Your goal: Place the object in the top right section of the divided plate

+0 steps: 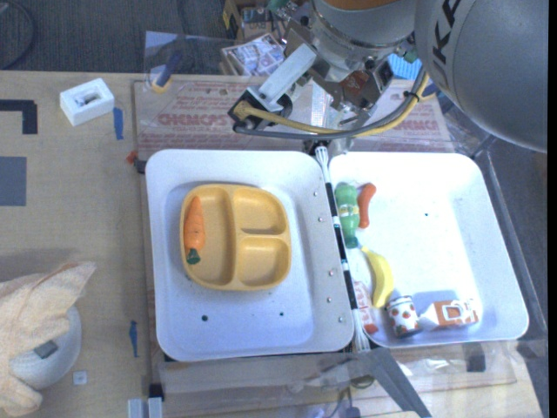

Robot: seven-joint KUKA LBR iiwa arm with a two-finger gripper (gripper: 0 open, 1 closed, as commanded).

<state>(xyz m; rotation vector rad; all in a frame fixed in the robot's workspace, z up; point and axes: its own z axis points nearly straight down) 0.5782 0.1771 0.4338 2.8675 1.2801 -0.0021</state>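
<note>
Wood-toned tabletop [70,198] fills the view, seen from above at a slant. Grey arm [496,50] enters from the upper right, orange band at the top edge. Its gripper [348,81] hangs over the far rim where the two bins meet, above a cardboard strip [200,120] with red lettering. Yellow cabling loops under it. I cannot tell the gripper's state from this angle, and I see nothing held in it.

Left bin [165,320] and right bin [452,225] sit side by side, white and shallow, with inner walls touching.

A beige cloth [35,294] lies bunched at the lower left corner of the tabletop, well apart from the bins.

Divided plate [252,273]: yellow, in the left bin, toward its far left part. It has one long compartment on its left and two smaller ones stacked on its right.

Carrot [194,227]: orange, lying lengthwise in the plate's long left compartment, green end toward me.

Right bin contents, all along its left and near walls:
- banana [379,277], by the left wall
- green toy [347,209], further back, with a red-orange piece [365,205] touching its right side
- orange-and-white carton [452,313], near the front wall
- small can [402,315], just left of the carton

A small white box [87,101] sits on the tabletop at the far left.
</note>
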